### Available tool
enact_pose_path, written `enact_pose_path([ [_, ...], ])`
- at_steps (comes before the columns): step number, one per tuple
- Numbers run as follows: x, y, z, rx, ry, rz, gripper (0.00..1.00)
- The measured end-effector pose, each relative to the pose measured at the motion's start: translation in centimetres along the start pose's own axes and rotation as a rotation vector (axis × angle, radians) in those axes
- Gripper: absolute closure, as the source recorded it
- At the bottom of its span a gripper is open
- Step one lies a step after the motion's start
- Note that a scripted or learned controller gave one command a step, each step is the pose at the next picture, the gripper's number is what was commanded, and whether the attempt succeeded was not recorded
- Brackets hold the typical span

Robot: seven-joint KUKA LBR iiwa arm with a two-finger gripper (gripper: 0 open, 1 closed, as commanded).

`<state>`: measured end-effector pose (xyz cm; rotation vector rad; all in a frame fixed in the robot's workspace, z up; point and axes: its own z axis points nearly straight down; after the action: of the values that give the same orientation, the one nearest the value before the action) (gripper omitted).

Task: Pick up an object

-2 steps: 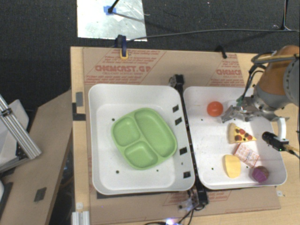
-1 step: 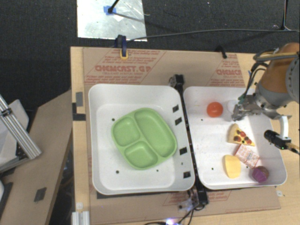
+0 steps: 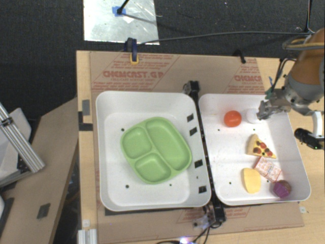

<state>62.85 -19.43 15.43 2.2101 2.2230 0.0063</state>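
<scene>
White plastic makes up the two bins on the table (image 3: 86,151): the left bin (image 3: 109,116) carries one green divided plate (image 3: 155,149), the right bin (image 3: 294,151) five small things and a pale round piece. They are one orange-red ball (image 3: 232,118), one pizza-slice toy (image 3: 259,146), one pink-and-white packet (image 3: 267,169), one yellow oval piece (image 3: 251,180) and one purple ball (image 3: 282,188). The last three crowd the near right corner, close to the rim; the ball has open floor around it. The gripper (image 3: 264,111) hangs over the far right part, beside the pale round piece (image 3: 252,116), which is too small to identify. Whether it is clenched or released I cannot tell. The arm is cut off at the right.
</scene>
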Motion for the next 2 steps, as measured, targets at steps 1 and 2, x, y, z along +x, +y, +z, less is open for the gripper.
enact_pose_path([
  [1, -0.7, -0.5, -6.0, 0.0, -0.001, 0.004, 1.0],
  [2, -0.7, -0.3, -10.2, 0.001, 0.0, 0.0, 1.0],
])
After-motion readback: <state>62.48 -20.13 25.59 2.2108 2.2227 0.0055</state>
